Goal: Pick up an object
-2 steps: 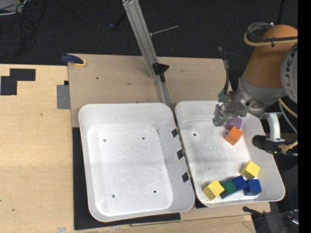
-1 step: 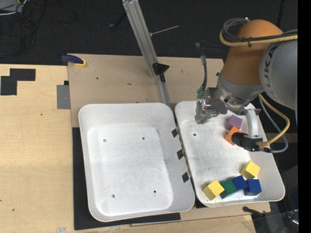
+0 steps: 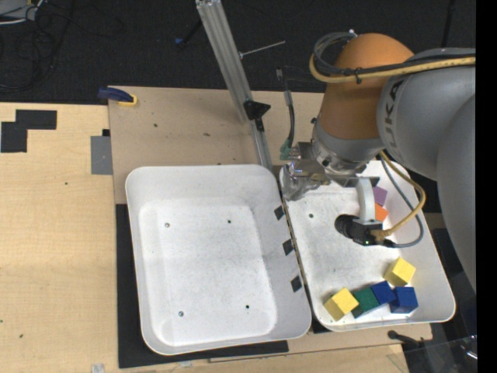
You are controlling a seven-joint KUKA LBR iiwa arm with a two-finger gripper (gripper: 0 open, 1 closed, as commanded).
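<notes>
**Arm** (image 3: 365,92): grey with an orange band, reaching over the right bin (image 3: 322,243) on the counter (image 3: 178,130).

**Fingers** (image 3: 298,176): low over the far left corner of the right bin, beside the wall it shares with the left bin (image 3: 202,263). I cannot tell how far open they are. No block shows at them.

**Right bin, near edge:** a tight row running left to right.
- corner yellow block (image 3: 340,303)
- green block (image 3: 365,301)
- blue block (image 3: 384,291)
- end blue block (image 3: 405,299)

**Right bin, behind the row:** a lone yellow block (image 3: 402,271), standing just off it.

**Right bin, right edge:** an orange block (image 3: 380,214) and a purple block (image 3: 378,196), both partly hidden.

**Step in hand:** by my judgement the approach, with nothing picked yet. Every block lies well apart from the fingers, across the bin toward its near and right edges.

**Next move:** travel out of the far left corner to stand above one block, then descend and close on it. The lone yellow block looks the easiest, since its sides are free. The row is packed and leaves little room to straddle one.
</notes>
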